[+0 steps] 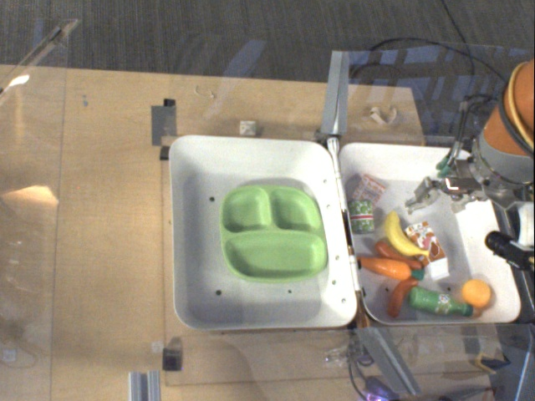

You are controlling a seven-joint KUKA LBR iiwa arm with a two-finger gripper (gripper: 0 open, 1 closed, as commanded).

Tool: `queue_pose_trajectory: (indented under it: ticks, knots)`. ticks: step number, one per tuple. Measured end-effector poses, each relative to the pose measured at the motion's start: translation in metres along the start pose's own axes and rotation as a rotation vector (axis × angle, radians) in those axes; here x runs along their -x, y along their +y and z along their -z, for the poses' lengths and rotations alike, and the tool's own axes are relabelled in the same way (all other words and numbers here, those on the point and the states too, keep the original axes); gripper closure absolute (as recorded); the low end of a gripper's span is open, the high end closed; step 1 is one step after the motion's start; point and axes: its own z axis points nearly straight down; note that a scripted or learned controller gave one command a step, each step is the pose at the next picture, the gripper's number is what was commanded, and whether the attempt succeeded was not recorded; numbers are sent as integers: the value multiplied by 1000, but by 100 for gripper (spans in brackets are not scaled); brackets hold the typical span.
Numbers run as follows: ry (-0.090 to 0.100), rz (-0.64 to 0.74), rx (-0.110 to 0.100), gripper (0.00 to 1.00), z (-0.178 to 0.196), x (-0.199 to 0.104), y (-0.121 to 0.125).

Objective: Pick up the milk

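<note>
in the right bin [501,312] the milk [429,249] is seen lying near centre, just right of the banana [399,234], above a carrot [386,266] and a green bottle [438,302]. the gripper [428,192] is hung over the bin's far part, fingers spread wide, nothing held. a green tray [272,231] is set in the left bin [191,224].

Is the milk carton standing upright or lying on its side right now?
Lying down: the small white milk carton with red print lies flat in the right white bin, beside the yellow banana.
</note>
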Motion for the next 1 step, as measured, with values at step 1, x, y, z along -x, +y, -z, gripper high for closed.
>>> queue_pose_trajectory:
  ticks: [1]
  knots:
    - [-2,-233,15,0,-106,40,-12]
